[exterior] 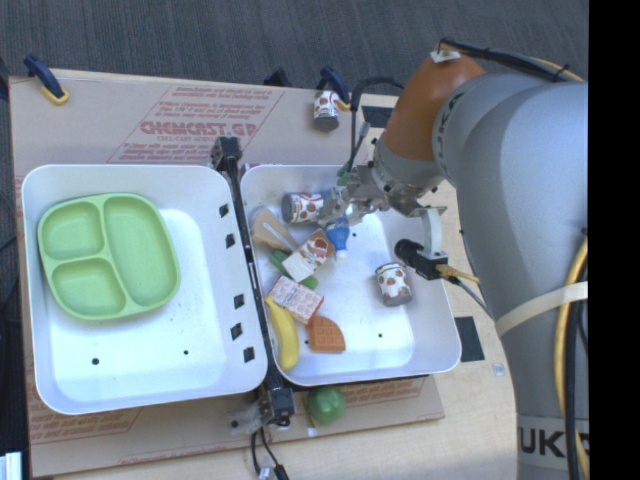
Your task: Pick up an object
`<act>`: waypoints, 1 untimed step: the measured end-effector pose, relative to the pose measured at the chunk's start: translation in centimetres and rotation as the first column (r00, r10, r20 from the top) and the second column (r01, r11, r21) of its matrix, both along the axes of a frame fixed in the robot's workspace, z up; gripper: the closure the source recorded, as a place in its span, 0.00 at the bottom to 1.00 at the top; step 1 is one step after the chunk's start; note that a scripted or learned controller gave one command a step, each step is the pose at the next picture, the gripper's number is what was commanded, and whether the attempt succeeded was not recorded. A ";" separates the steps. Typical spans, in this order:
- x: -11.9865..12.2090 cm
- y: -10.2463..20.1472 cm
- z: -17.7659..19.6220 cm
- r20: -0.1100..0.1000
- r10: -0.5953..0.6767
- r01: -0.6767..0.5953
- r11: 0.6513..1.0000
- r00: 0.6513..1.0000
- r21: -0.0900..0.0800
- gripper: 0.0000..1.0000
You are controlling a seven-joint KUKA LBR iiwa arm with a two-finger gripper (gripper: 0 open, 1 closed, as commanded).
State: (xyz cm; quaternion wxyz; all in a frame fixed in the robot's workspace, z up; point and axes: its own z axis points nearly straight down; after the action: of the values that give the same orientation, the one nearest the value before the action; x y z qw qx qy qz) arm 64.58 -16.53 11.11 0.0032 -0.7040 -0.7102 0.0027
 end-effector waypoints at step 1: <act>-5.6 3.4 10.4 0.008 -0.003 0.003 1.000 1.000 0.000 1.00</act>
State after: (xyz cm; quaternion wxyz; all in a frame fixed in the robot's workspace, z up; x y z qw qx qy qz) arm 58.98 -13.12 21.52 0.0003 -0.7050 -0.7092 -0.0003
